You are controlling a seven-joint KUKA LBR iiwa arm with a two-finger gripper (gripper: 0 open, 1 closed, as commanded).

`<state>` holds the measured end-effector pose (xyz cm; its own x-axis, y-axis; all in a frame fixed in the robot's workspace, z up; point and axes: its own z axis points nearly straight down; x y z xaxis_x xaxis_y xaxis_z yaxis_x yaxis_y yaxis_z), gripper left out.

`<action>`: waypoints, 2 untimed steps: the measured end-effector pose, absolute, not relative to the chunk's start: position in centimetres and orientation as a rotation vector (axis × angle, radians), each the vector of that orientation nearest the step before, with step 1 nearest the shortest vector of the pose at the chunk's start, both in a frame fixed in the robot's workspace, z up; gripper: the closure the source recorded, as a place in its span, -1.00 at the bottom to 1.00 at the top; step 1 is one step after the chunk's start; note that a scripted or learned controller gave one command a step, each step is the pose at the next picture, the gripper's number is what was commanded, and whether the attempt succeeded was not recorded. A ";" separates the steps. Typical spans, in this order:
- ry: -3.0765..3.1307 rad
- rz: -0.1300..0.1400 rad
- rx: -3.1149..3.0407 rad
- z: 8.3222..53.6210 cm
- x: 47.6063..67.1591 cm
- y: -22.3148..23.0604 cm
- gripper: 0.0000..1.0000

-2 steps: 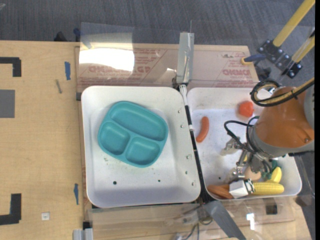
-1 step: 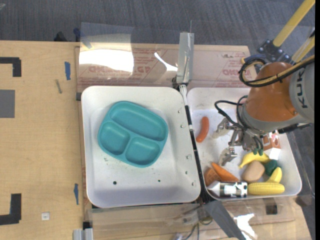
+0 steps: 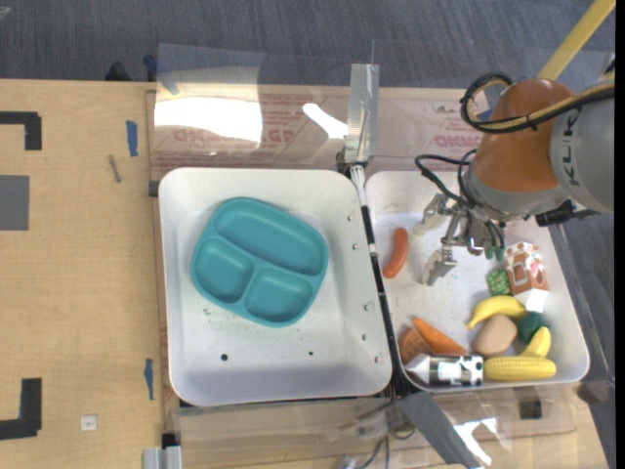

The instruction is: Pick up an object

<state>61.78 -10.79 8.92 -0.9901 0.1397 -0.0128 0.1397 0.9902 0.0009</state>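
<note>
Teal divided plate (image 3: 259,260) is lying in the left bin (image 3: 186,360), a bit toward its far-left part, w/ three compartments facing up. Right bin (image 3: 571,360) is holding the small stuff: a hot dog (image 3: 395,252) is lying on its own near the bin's left wall, roughly mid-depth; a carrot (image 3: 430,339) is lying toward the near-left corner; just nearer than that a black-and-white bottle (image 3: 447,368) is lying on its side along the near wall. Corn (image 3: 520,367) is lying right of the bottle, touching or almost touching it. A banana (image 3: 496,309) is curving over a tan egg-like item (image 3: 495,335), and a green-and-yellow piece (image 3: 535,336) is sitting just right of those. A little carton w/ red and white print (image 3: 523,268) is sitting by the right wall, w/ a green item (image 3: 499,281) just left of it. Arm is reaching in from the right, orange band (image 3: 518,140) over the far-right part of the right bin. Gripper (image 3: 451,242) is hanging over bare bin floor btwn the hot dog and the carton, fingers (image 3: 437,267) spread apart, nothing btwn them, not touching any obj as far as can be seen. Hot dog is near it on the left, apart from the fingers.
</note>
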 end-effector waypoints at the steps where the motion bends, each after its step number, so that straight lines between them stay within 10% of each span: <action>1: 3.114 0.000 0.326 9.0 61.2 -9.2 -1.00; 2: 3.019 0.005 0.834 8.9 60.6 -9.5 -1.00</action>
<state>60.57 -9.52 8.95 -0.8582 0.5133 -0.0079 0.5132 0.8582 0.0055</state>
